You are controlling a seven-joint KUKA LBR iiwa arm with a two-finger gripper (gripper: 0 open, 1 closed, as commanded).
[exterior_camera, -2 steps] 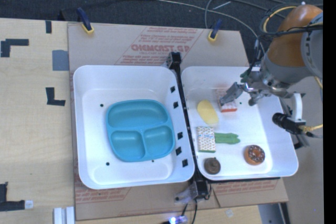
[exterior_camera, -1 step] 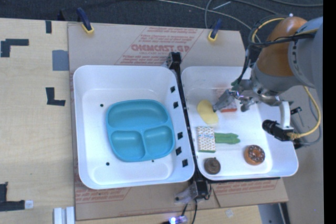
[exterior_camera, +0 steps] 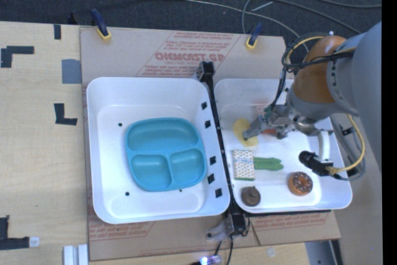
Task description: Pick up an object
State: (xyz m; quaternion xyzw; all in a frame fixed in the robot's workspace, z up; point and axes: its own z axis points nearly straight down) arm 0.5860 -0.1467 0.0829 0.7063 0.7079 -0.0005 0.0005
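Observation:
My gripper is low in the right bin, at its upper middle, reaching in from the right. Its tip sits right beside a small yellow round object, touching or nearly touching it. Just below lie a white and green patterned packet and a green flat object. A brown round piece rests near the bin's front wall. An orange sprinkled donut lies at the front right. Part of the yellow object is hidden by the gripper.
The left bin holds a blue divided plate. A black divider runs between the bins. Cables hang off the wrist above the right bin's right side. Clamps pin the cardboard at the back.

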